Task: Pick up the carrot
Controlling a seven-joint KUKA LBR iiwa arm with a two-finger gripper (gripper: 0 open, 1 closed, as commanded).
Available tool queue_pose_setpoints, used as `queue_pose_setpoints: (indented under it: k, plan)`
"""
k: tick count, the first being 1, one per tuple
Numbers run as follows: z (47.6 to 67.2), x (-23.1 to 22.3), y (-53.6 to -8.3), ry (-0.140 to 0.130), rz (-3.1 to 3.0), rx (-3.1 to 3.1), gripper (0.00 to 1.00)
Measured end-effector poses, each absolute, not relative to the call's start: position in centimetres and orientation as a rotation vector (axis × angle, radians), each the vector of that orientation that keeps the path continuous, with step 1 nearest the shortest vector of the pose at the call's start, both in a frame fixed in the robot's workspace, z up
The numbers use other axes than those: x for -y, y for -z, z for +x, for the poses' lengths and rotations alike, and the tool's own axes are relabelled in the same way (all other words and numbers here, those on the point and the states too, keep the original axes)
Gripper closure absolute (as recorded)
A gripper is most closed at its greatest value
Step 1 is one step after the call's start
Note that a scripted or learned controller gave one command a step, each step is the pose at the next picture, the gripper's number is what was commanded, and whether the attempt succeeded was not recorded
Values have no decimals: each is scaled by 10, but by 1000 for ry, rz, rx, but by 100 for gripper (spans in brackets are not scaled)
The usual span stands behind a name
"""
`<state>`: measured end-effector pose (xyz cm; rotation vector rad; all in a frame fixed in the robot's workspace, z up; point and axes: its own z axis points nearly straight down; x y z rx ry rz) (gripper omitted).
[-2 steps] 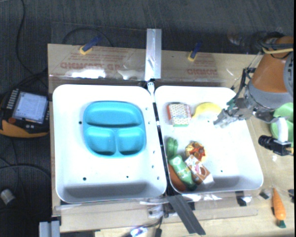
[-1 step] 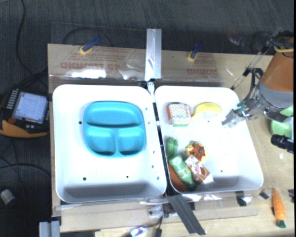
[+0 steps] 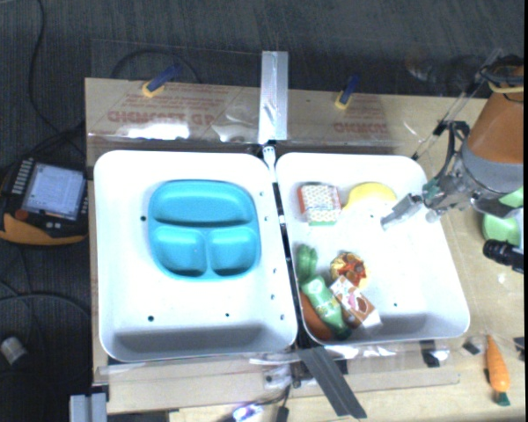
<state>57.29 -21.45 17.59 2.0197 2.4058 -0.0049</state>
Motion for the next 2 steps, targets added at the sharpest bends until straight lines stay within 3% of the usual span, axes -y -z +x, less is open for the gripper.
queue_pose_setpoints:
  k: [1, 2]
  plan:
    - [573, 214, -184, 5, 2020, -2407, 100]
    - [584, 137, -229, 1, 1946, -2468, 100]
